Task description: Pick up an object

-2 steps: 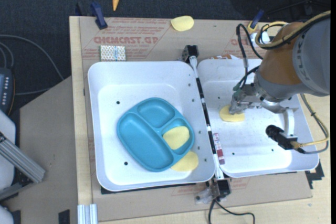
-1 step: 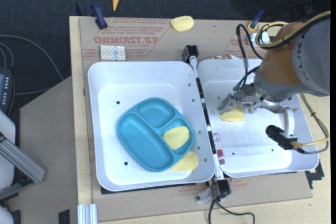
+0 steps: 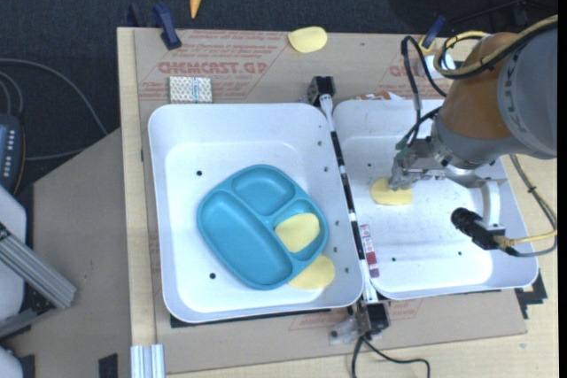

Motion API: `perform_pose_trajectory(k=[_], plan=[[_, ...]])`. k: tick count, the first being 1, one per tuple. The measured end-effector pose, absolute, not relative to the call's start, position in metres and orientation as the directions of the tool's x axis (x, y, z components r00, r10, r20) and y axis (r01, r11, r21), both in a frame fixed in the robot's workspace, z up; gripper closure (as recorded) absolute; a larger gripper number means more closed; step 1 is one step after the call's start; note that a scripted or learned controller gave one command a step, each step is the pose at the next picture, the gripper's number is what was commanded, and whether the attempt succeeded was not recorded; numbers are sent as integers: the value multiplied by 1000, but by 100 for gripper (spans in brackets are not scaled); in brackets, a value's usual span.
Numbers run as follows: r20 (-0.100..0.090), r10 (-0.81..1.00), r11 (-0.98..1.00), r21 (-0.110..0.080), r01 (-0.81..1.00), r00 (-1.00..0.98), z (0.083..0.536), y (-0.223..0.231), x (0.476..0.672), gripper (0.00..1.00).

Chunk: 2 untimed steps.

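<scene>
My gripper point(image 3: 403, 179) hangs low in the right bin point(image 3: 416, 270), its tips right at the top edge of a flat pale yellow piece point(image 3: 391, 194) that lies on the bin floor. In the left bin point(image 3: 177, 146) a blue divided plate point(image 3: 257, 226) holds one yellow piece point(image 3: 299, 230) in a compartment. Another yellow piece point(image 3: 312, 273) lies just off the plate's lower right rim.
A yellow piece point(image 3: 307, 39) rests on the bench board behind the bins. A small patterned packet point(image 3: 190, 88) lies on the board at the back left. A blue clamp point(image 3: 165, 26) and a small orange carrot point(image 3: 196, 0) are near the board's far edge.
</scene>
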<state>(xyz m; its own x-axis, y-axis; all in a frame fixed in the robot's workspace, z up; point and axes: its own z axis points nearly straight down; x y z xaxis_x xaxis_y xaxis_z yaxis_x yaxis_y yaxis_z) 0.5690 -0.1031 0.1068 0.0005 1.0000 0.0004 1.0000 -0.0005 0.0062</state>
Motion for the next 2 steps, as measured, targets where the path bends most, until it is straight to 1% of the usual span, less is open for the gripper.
perform_pose_trajectory(k=[1,2], plan=[[1,1000,-1,6,1000,1,107,-103,569,0],[0,1000,0,-1,1000,0,85,-92,569,0]])
